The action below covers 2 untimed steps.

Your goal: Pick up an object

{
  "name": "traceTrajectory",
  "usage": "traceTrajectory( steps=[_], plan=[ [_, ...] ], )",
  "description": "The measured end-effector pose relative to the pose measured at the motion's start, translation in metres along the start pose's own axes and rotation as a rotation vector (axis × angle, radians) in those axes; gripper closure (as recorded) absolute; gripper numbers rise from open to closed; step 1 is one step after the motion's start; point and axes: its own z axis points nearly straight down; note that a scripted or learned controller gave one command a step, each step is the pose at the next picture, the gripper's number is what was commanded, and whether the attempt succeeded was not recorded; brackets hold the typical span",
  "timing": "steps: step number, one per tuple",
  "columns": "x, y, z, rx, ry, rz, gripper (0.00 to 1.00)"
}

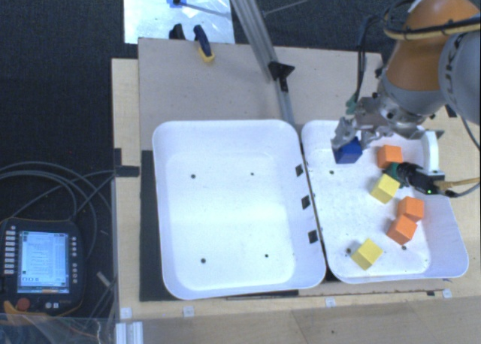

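Gripper (351,140): positioned over the far left corner of the right bin (451,264), tip directly at the top of the blue block (349,155). Whether the gripper is closed on that block, or merely above it, cannot be told from this slant; contact is likewise unconfirmed. The blue block sits near the bin's left wall, well apart from the other pieces. To its right, near the gripper, lies an upper orange block (389,156). Below that, an upper yellow block (385,188), tilted on the bin floor. Further toward the near side, two more orange blocks, the first (412,208) touching or just beside the second (402,228). A lower yellow block (367,253) lies alone near the bin's front rim. Above the gripper, the arm's orange band (425,42) and grey wrist enter from the right. The left bin (225,207) stands alongside, its right rim against the right bin's left rim, with three small black clips (306,202) along the seam. Both bins rest on a brown board (210,87). At the board's far edge lie a yellow-tipped tool (204,43) and a small black item (176,32). A metal pole (252,12) slants down to a black foot (280,72) on the board. On the dark floor at left lies a teach pendant (37,264), screen lit, with grey cables (68,185) looping around it.
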Motion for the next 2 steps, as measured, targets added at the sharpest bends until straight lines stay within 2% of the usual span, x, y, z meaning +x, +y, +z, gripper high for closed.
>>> traceTrajectory(
  steps=[1, 2],
  plan=[
    [0.047, 0.009, 0.006, -0.001, 0.000, 0.000, 1.00],
    [0.103, 0.022, -0.008, -0.003, 0.001, -0.002, 1.00]
  ],
)
